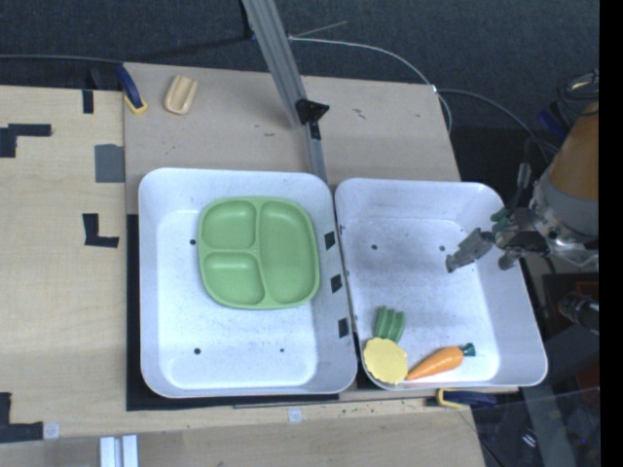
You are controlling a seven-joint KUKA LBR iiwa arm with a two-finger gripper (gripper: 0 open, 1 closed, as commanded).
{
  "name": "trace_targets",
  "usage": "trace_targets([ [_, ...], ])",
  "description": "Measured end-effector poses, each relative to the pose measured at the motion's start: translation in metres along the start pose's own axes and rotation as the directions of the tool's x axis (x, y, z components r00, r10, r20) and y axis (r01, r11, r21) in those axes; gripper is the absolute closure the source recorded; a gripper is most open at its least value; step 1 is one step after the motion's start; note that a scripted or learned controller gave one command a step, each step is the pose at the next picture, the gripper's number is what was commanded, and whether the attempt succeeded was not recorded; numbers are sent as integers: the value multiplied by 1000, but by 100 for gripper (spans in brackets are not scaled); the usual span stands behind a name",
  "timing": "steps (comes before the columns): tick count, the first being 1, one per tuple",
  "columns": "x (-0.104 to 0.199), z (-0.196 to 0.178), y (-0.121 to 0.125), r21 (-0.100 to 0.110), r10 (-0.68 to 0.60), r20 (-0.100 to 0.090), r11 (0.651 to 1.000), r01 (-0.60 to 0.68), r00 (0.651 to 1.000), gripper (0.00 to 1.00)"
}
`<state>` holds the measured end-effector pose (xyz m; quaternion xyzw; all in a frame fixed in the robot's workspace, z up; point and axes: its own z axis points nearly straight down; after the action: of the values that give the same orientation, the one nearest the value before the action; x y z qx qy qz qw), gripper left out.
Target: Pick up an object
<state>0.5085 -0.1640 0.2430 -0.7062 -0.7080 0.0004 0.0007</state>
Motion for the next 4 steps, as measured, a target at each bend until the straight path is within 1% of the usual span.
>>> trace_targets([
  [1,0,0,0,0,0,0,1000,0,1000,0],
  [2,4,64,1,7,1,-1,1000,-1,1000,0],
  [3,10,109,3,5,1,-1,1000,-1,1000,0],
  [4,10,155,3,-1,2,2,1000,-2,1000,0],
])
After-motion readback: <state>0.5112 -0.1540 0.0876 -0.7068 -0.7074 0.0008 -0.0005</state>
